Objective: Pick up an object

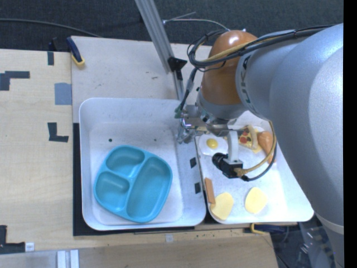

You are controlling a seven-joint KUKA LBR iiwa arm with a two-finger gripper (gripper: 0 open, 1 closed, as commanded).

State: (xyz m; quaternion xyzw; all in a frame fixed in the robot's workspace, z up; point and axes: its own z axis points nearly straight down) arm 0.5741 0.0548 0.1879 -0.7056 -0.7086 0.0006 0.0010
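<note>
The arm [290,82] is reaching in from the view's right and is covering much of the far side of the right bin [284,200]; the worktop [33,149] is carrying both bins side by side; the left bin [89,108] is holding just a blue plate [134,183] with three sections, lying flat toward the bin's near end.

The gripper [187,124] is hanging at the wall between the two bins, toward their far end; I cannot tell whether it is open or closed, and nothing is showing in its hold.

The small things are all lying in the right bin: two yellow pieces [223,205] near its front edge, a little apart from each other; an orange stick [209,190] just beside the dividing wall, its long axis running along that wall; a wedge [248,138] with red spots, partly under the arm; an egg [212,144], flat and round.

The egg is looking like the nearest candidate; it is lying just beside the gripper, toward the view's right and slightly nearer the camera; being round, it is asking for no particular wrist turn; the move would likely be a short shift off the wall, then a descent.
</note>
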